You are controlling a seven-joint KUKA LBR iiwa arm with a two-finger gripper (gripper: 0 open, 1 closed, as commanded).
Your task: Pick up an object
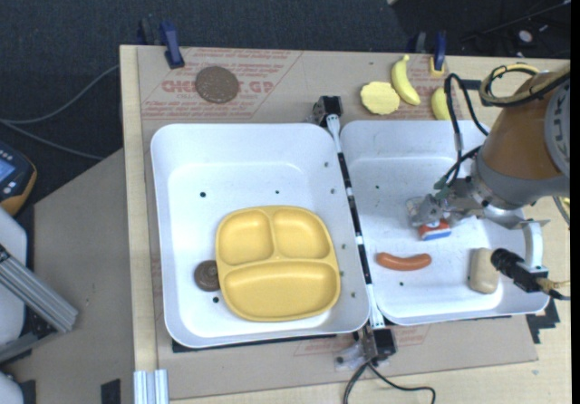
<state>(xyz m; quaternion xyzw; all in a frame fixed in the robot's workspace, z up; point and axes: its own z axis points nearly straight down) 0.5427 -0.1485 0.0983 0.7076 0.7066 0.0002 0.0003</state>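
My gripper [433, 215] reaches into the right bin [399, 153] from the right, low over the bin floor. A small red, white and blue object [435, 230] lies directly under its fingertips, touching or nearly so. A red-orange sausage [403, 260] lies just in front of it. A beige bread-like piece [483, 270] rests near the bin's front right corner. The left bin [181, 158] holds a yellow divided plate [275, 262] with a brown disc [207, 275] at its left edge.
On the bench behind the bins lie a brown round disc [217, 83], a yellow lumpy piece [380, 98] and a banana [405, 80]. Blue clamps [169, 44] grip the back edge. Black cables [467, 112] hang near the arm.
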